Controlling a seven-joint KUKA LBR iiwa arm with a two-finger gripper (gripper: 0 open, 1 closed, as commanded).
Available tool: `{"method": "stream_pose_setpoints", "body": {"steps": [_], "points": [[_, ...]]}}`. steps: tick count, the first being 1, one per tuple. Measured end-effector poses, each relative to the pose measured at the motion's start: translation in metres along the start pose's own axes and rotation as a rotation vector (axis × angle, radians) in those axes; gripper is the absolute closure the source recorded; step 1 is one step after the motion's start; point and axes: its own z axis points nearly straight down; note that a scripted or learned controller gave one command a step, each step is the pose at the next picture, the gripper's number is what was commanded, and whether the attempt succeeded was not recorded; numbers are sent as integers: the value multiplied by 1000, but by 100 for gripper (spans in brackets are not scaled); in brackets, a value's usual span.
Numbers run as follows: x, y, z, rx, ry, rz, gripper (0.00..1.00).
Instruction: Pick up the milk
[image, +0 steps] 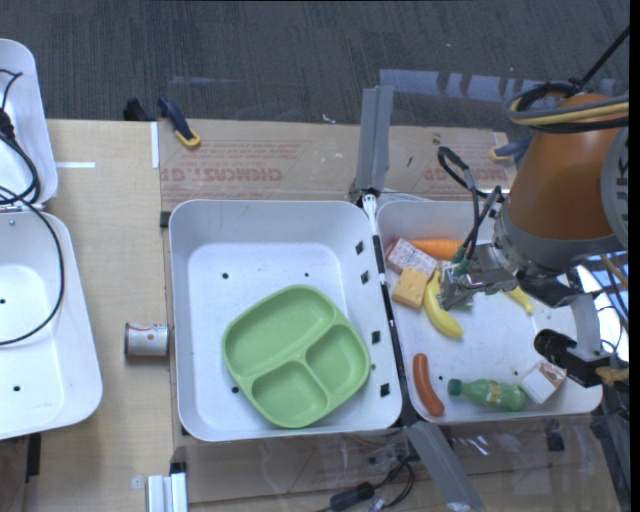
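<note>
L bin (200, 300) w/ green tray (295, 355), R bin (490, 345) w/ milk (543, 381), banana (440, 310), gripper (462, 285) state unclear

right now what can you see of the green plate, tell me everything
The green plate is a light green, plastic-looking tray with rounded corners and three compartments: one large, two smaller. It lies flat, turned at an angle, in the left bin, towards its front. Nothing sits in its compartments, and the gripper is apart from it, over the right bin.
</note>
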Motion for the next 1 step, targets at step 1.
{"method": "stream_pose_setpoints", "body": {"steps": [1], "points": [[121,-2,23,0,-1,33,100]]}}
